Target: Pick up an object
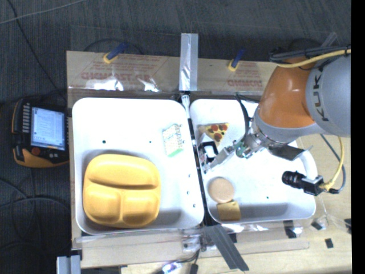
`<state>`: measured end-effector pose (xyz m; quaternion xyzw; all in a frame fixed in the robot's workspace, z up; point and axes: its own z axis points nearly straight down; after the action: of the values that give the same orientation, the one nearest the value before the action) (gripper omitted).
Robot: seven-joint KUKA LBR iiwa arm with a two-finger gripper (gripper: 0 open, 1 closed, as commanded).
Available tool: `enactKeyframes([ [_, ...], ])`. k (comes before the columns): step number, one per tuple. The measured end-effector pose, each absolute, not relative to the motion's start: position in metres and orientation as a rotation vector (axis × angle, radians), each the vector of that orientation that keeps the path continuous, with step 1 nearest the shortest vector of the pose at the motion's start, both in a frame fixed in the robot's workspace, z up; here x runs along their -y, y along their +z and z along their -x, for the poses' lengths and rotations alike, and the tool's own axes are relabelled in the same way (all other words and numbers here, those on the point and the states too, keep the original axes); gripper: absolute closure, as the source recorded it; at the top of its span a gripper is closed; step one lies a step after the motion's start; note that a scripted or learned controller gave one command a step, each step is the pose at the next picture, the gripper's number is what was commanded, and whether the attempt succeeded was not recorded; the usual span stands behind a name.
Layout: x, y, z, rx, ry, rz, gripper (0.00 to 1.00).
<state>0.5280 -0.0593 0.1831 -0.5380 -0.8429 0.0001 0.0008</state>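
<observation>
arm: reached from the right over the right bin [308,207], gripper [210,156] low at that bin's left wall
jaws: state unclear, couldn't tell if anything was held
targets: pizza toy [217,131] near far-left corner; round disc [221,189] and tan block [228,211] by near-left corner
left bin [114,110]: yellow block [121,188], small card [173,140]
tip: best to centre over one item, clear of the wall, before closing

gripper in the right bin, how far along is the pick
Done: the gripper has reached into the right bin, low near its left wall beside the pizza slice toy. In hand: nothing visibly lifted. Left: grasp and raise an object; the tan round piece and brown block lie untouched.
</observation>
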Motion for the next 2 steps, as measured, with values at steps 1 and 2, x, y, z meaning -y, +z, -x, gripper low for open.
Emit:
enactKeyframes([
  [1, 0.059, 0.192, -0.529, 2.646, 0.000, 1.690, 1.00],
  [2, 0.111, 0.318, -0.587, 2.902, 0.003, 1.211, 1.00],
])
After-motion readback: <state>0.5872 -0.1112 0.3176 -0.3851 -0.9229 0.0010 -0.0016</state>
